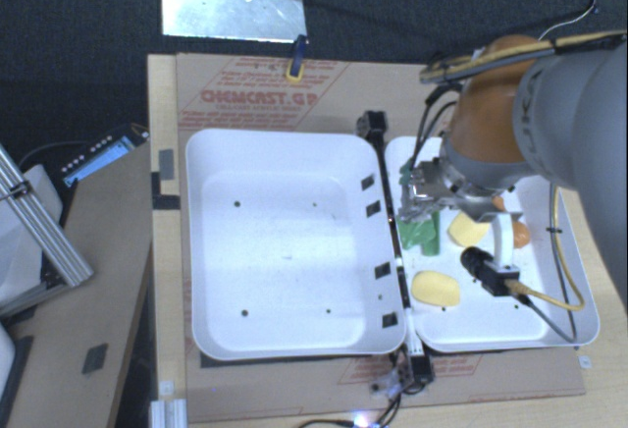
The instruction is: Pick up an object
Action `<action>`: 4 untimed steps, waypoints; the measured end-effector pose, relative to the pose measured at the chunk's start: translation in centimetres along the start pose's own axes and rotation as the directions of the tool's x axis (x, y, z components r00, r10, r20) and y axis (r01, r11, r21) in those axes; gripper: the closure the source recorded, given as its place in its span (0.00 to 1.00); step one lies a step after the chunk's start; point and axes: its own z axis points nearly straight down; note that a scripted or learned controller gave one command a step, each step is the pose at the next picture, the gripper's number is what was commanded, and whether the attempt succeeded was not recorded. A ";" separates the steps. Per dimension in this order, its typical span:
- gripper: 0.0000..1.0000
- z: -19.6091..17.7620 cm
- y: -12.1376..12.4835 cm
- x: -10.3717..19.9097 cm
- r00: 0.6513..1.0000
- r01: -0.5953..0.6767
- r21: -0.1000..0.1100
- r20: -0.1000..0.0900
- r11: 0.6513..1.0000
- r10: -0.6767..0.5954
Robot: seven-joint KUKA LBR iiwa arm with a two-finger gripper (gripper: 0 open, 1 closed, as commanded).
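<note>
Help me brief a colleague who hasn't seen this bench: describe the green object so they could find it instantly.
Start at the right-hand white bin, the one under the grey arm. Along its left wall, just beneath the gripper, lies the green object. It is the only green item; its neighbours are two pale yellow pieces and an orange one.
</note>
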 end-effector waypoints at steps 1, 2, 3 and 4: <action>1.00 -6.4 4.5 -3.9 1.000 0.000 -0.008 0.001 1.000 0.000; 1.00 -17.7 6.9 3.6 1.000 0.014 -0.012 -0.004 1.000 -0.014; 1.00 -20.6 11.5 2.9 1.000 0.007 -0.005 0.000 1.000 -0.007; 1.00 -22.2 11.3 1.3 1.000 0.002 -0.001 -0.001 1.000 -0.002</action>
